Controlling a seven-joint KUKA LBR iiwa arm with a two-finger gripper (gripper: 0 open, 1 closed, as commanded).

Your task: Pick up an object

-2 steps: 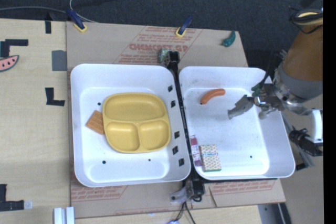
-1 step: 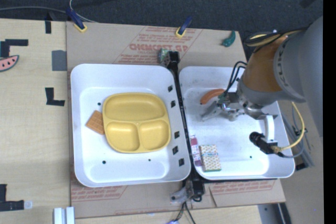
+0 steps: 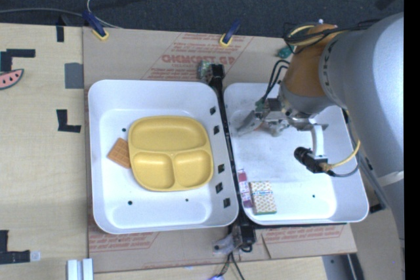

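Observation:
My gripper point(image 3: 261, 122) hangs low over the upper left part of the right bin point(image 3: 328, 206), below the orange band on the wrist. Nothing shows in its grasp. A small green and white box point(image 3: 263, 197) lies at the bin's front left, well below the gripper. Beside it, against the left wall, rests a thin pink and red packet point(image 3: 243, 187). In the left bin point(image 3: 111, 206) a yellow divided plate point(image 3: 172, 151) fills the middle, and a brown cracker-like square point(image 3: 119, 153) sticks out from under its left edge.
The grey arm point(image 3: 374, 95) covers the right bin's right side, and a black and yellow cable point(image 3: 325, 164) loops over the bin floor. A ridge with black clips point(image 3: 221, 141) separates the bins. Cardboard point(image 3: 170, 56) lies under both bins.

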